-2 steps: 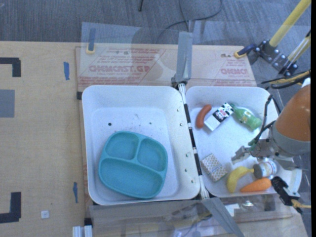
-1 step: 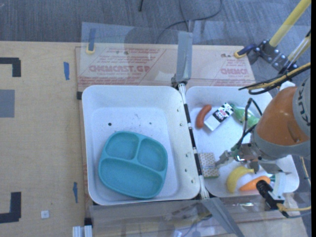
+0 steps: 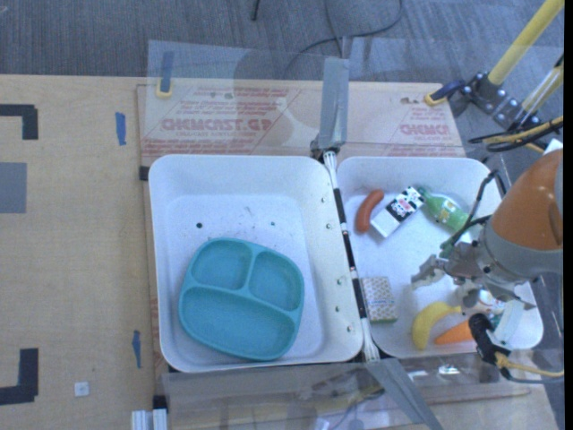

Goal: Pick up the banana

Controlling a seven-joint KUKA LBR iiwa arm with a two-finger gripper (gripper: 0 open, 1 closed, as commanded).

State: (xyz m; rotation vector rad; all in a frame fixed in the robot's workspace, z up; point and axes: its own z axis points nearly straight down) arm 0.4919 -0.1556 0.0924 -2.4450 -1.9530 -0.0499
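A: Over the right bin (image 3: pixel 430 170), my arm (image 3: pixel 528 222) reaches in from the right, wrist bent down, gripper (image 3: pixel 470 285) just above the banana (image 3: pixel 428 322).

B: Fingers?

A: Can't tell, wrist hardware blocks them.

B: Banana orientation?

A: Near front wall, long axis running from lower left to upper right, curved, lying flat. Carrot (image 3: pixel 455 333) touches its right side.

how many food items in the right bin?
4 visible: hot dog at upper left, green bottle-like item at the top, banana and carrot touching near the front. The arm may hide more.
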